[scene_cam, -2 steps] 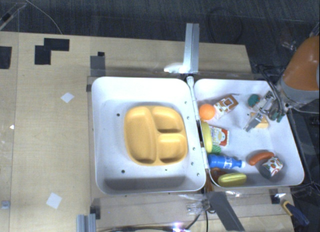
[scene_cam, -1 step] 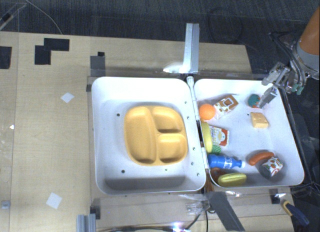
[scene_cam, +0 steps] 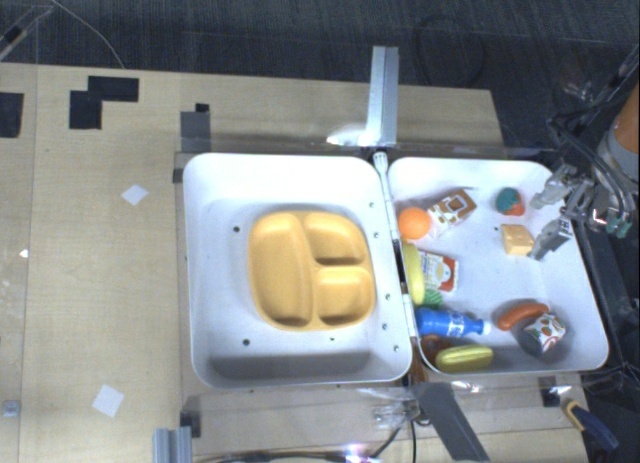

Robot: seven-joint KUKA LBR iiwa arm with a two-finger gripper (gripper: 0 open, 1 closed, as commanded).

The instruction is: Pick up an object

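The right bin [scene_cam: 580, 281] holds several small objects. Among them are a beige cheese block [scene_cam: 517, 240], a teal and red ball [scene_cam: 510, 200], an orange ball [scene_cam: 414, 222] and a snack packet [scene_cam: 453, 207]. Nearer the front lie a blue bottle [scene_cam: 450, 325], a yellow-green fruit [scene_cam: 464, 356], a red sausage [scene_cam: 522, 313] and a small printed can [scene_cam: 544, 333]. My gripper [scene_cam: 549, 218] hangs over the bin's right side, just right of the cheese block. It is open, its two fingers spread with nothing between them.
The left bin [scene_cam: 215, 251] carries a yellow divided tray [scene_cam: 308, 268]. A second packet [scene_cam: 438, 271] and a yellow stick-shaped item [scene_cam: 409, 271] lie against the divider between the bins. A metal post [scene_cam: 384, 96] stands behind the bins.
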